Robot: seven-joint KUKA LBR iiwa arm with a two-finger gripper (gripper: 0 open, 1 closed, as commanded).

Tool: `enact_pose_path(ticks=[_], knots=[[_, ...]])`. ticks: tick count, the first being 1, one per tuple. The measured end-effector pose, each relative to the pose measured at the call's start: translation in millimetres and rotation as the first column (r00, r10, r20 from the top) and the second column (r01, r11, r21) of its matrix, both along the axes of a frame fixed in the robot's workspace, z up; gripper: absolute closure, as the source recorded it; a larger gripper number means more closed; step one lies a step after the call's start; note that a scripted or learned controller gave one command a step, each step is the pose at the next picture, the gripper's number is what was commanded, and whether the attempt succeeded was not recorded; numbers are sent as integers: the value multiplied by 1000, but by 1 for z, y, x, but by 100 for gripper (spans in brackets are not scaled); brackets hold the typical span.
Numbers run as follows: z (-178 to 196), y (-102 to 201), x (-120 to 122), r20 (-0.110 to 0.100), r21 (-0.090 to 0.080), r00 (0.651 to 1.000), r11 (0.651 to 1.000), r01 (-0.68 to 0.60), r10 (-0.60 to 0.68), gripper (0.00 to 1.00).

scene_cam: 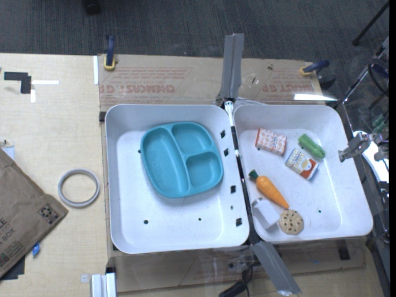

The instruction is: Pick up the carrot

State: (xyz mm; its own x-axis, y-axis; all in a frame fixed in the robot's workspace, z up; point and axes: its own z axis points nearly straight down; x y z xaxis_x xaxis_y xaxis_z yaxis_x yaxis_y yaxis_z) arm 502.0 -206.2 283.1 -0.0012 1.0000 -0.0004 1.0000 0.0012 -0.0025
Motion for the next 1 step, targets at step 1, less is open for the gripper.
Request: enact_pose_path(ticks=[1], knots=[[-43,68,-12,0,1,988,988,-154,154,0]])
